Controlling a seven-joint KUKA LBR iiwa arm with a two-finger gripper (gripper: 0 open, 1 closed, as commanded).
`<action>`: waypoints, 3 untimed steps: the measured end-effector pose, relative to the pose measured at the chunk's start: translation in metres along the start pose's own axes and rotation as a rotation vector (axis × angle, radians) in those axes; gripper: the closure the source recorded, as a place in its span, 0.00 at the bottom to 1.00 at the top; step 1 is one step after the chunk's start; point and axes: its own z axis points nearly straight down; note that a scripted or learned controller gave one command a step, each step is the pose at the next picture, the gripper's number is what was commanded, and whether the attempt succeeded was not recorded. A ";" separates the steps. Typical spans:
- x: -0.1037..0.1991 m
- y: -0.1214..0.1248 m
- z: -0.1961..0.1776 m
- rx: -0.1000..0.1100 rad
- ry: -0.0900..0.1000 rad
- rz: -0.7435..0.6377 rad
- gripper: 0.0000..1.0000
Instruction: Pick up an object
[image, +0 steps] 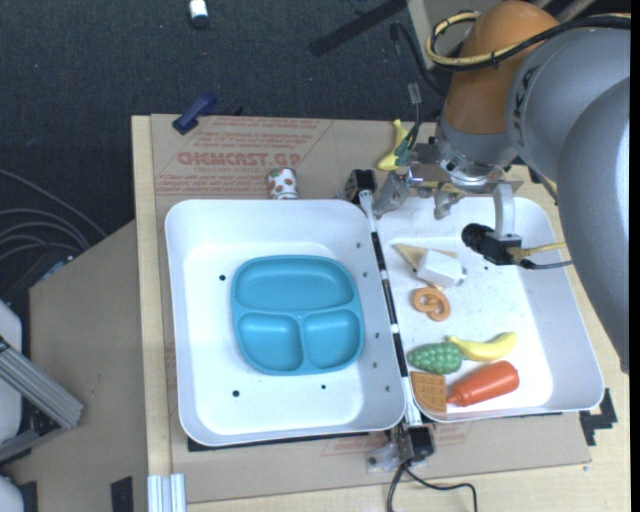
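Cardboard-topped bench (250, 150) (dark floor around) — tool (418, 200) hangs spread, grasping nothing.

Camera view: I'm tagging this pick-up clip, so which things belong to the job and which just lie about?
Job: pincer, pretzel, banana, carrot, waffle.
Lying about: blue tray, cardboard sheet, blue clip.

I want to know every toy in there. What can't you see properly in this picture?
- Gripper, camera view: small and cluttered at the right bin's top edge; its grip state is unclear.
- White block: lies over a pale wedge, hiding part of it.
- Waffle: partly covered by the carrot.
- Small spotted object above the left bin: too small to identify.
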 end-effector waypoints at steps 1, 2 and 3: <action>-0.039 0.001 -0.001 -0.005 -0.001 0.002 0.00; -0.071 0.001 0.098 -0.004 0.000 0.002 0.00; -0.071 0.002 0.088 -0.005 -0.001 0.002 1.00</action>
